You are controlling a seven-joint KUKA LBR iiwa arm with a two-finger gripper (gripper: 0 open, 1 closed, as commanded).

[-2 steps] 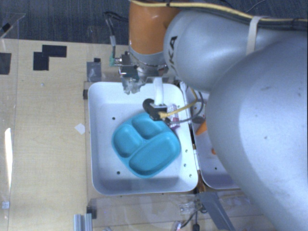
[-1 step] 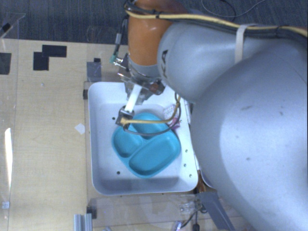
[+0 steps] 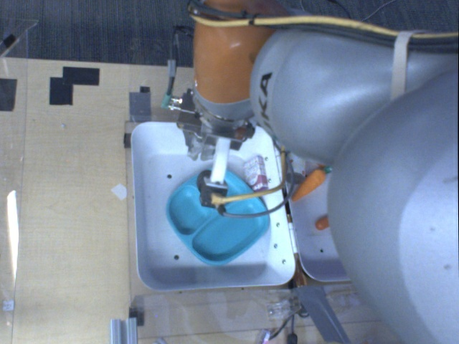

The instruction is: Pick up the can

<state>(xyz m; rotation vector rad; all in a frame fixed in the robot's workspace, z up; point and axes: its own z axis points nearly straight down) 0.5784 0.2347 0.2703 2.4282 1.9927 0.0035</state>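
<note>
Hanging above the bin (image 3: pixel 147 192), the gripper (image 3: pixel 202 146) has the can (image 3: pixel 255 172) nearby, view-right; its state cannot be told.

Bright blue plate (image 3: pixel 215 236) in the white left bin (image 3: pixel 150 213), and there's the can (image 3: pixel 255 172) at that bin's right edge, pale with reddish print. Orange carrot (image 3: pixel 310 183) in the white right bin (image 3: pixel 319 267). Tan bench (image 3: pixel 64 192), black blocks (image 3: pixel 74 83) near its far left corner.
</note>
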